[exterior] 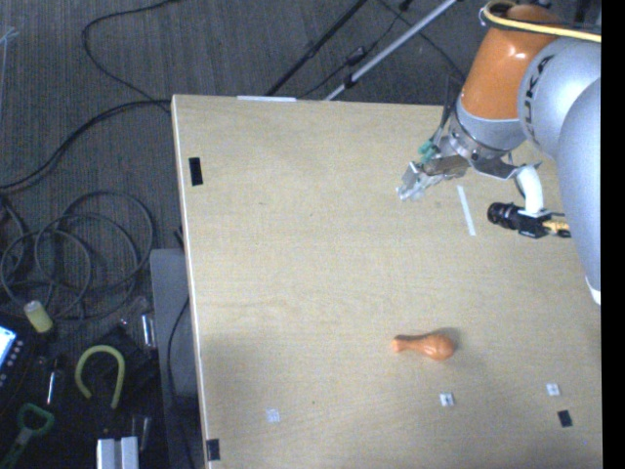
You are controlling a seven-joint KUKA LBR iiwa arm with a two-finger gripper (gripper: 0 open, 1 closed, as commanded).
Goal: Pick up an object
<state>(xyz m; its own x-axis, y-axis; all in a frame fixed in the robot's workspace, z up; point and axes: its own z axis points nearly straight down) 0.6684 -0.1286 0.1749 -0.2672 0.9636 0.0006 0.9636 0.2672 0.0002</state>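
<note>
1. My gripper, pale metal, hangs just left of the thin white stick; its grip is too blurred to judge.
2. The smooth orange bulb, tapering leftward, lies well apart from that stick, nearer the camera, on the matte tan board.

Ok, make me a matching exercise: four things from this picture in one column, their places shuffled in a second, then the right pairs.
1. orange object
2. white stick
3. gripper
4. black mark

A. by the left edge of the tabletop
B. at the tip of the arm, upper right
C. alone, lower middle
D. just right of the gripper

Pairs: 1-C, 2-D, 3-B, 4-A
</note>
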